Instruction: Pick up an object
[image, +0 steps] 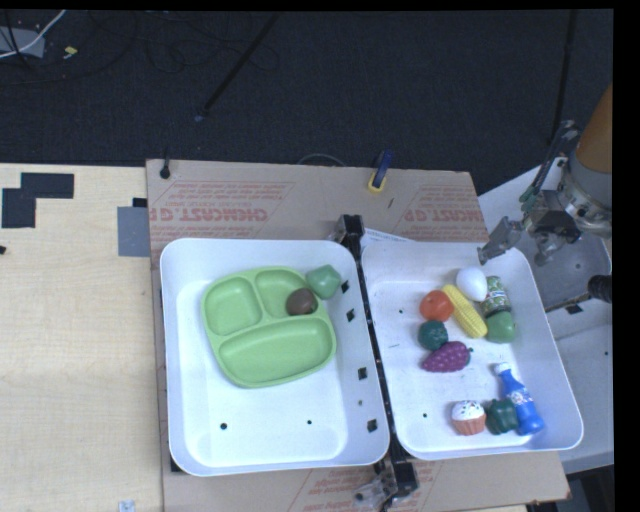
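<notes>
White egg (472, 283) lay at twelve o'clock of the toy cluster in the right bin (560, 400), touching the yellow corn (465, 310). My claw (527, 232) hovered at two o'clock, grip state indeterminate. Risk: the smooth, rounded egg might roll from my closing grasp.

Arm (598, 140) at right edge, gripper (522, 228) angled down-left
</notes>
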